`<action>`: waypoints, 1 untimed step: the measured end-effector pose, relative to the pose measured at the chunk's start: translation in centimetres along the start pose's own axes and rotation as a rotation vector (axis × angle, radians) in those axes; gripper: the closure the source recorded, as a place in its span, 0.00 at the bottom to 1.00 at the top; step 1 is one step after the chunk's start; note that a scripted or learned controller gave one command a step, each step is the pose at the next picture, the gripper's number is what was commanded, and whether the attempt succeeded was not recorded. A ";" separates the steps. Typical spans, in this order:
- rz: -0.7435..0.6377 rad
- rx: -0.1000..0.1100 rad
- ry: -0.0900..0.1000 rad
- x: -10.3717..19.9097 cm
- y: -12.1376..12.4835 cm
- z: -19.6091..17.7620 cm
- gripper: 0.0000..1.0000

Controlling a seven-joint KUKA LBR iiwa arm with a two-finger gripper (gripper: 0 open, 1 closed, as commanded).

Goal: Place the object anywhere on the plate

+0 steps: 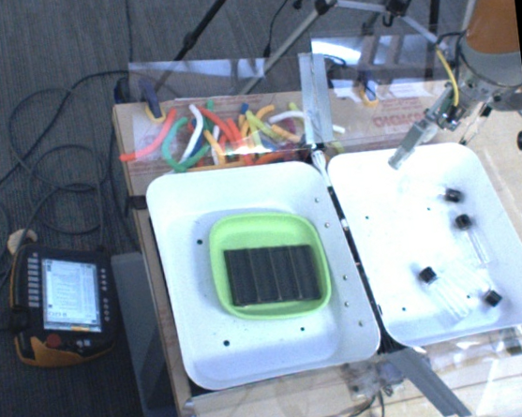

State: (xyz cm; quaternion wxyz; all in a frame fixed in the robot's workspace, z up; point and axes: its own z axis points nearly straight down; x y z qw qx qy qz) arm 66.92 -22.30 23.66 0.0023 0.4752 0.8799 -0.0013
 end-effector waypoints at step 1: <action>0.031 -0.001 0.002 0.0 0.0 -3.1 0.00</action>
